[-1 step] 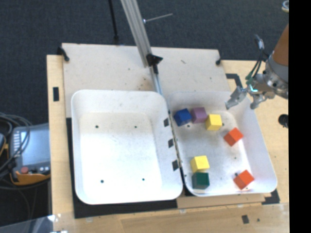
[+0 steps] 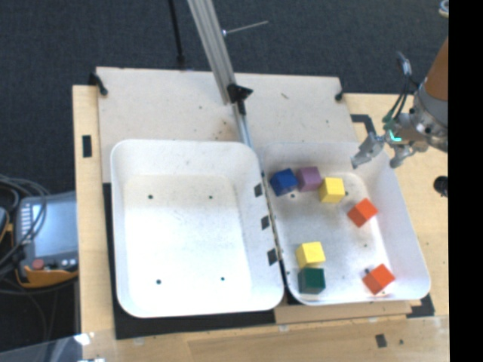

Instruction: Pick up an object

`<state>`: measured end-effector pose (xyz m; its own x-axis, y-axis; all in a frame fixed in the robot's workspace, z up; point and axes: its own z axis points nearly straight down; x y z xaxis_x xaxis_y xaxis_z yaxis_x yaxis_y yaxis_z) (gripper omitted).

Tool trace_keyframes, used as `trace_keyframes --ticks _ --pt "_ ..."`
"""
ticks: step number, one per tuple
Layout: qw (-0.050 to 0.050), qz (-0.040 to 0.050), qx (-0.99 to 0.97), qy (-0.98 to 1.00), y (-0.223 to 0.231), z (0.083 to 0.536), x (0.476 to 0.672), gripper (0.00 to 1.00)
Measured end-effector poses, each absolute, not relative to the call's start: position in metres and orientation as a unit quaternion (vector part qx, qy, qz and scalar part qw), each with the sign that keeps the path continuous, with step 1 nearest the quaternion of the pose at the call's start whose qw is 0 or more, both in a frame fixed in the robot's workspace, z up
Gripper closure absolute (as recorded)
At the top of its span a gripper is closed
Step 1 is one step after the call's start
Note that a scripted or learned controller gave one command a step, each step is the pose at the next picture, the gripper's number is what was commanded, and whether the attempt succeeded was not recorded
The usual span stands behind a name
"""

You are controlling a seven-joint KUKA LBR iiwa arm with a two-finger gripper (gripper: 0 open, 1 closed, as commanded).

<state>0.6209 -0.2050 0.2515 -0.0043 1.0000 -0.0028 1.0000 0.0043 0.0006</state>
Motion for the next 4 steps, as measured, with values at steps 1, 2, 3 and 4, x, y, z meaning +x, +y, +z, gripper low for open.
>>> trace_keyframes --ticks 1,2,3,4 --pt "0.0 -0.0015 0.707 0.708 -0.201 0.206 0.615 0.0" --pt "0.0 -0.0015 0.706 0.709 -0.192 0.153 0.617 0.0" --pt "0.0 -0.0014 0.707 0.707 -0.193 0.101 0.616 0.0" --pt "0.003 0.0013 0.707 0.707 -0.194 0.116 0.618 1.0"
